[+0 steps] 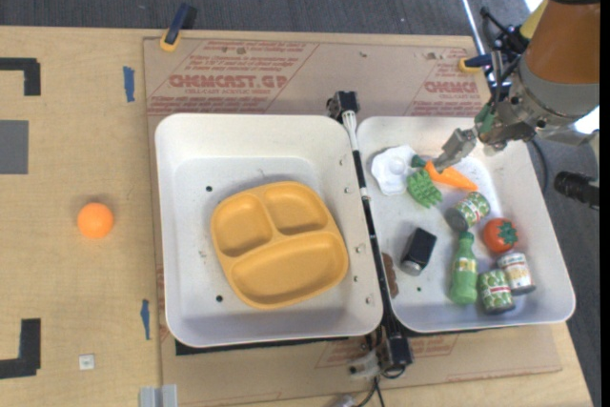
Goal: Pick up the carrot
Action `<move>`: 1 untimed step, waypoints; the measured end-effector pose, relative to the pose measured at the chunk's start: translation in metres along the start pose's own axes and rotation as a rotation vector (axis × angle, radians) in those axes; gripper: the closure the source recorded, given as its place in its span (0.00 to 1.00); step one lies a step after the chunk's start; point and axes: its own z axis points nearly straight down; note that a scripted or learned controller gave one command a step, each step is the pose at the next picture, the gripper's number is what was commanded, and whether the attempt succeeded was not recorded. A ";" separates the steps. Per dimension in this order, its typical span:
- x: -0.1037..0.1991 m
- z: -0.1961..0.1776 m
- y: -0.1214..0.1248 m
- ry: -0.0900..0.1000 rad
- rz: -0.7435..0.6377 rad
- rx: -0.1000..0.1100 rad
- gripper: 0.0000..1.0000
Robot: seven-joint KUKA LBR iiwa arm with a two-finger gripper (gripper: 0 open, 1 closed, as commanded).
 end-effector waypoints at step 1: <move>-0.022 0.087 0.038 0.002 0.174 0.005 0.00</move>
